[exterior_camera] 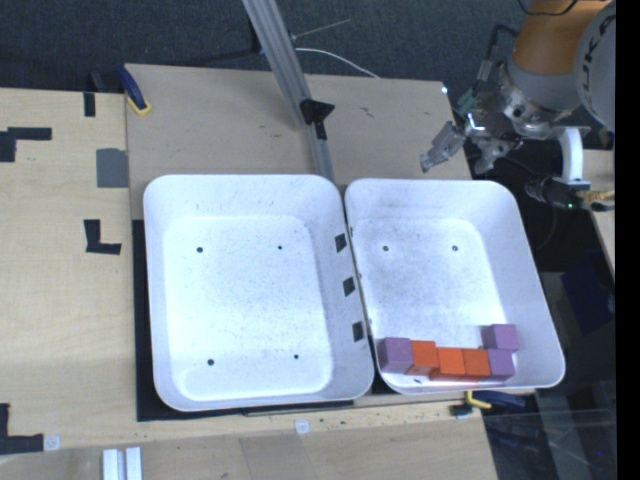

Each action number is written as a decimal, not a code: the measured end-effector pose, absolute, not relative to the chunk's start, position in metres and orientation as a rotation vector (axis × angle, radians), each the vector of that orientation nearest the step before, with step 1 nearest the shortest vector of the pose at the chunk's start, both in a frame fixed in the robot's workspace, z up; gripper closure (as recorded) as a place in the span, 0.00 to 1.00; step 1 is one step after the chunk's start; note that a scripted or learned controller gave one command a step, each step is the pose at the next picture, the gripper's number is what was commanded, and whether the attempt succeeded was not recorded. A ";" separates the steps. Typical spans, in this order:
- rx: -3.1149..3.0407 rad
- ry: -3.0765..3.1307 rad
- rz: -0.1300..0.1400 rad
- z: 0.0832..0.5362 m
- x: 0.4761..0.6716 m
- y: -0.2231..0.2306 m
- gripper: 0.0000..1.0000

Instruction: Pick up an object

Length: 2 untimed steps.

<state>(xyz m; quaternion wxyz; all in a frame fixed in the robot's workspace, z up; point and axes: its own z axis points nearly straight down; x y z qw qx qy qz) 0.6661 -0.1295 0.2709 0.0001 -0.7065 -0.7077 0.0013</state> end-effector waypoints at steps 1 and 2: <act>-2.219 -2.216 0.012 0.185 0.679 -0.163 0.00; -2.219 -2.221 0.007 0.163 0.681 -0.168 0.00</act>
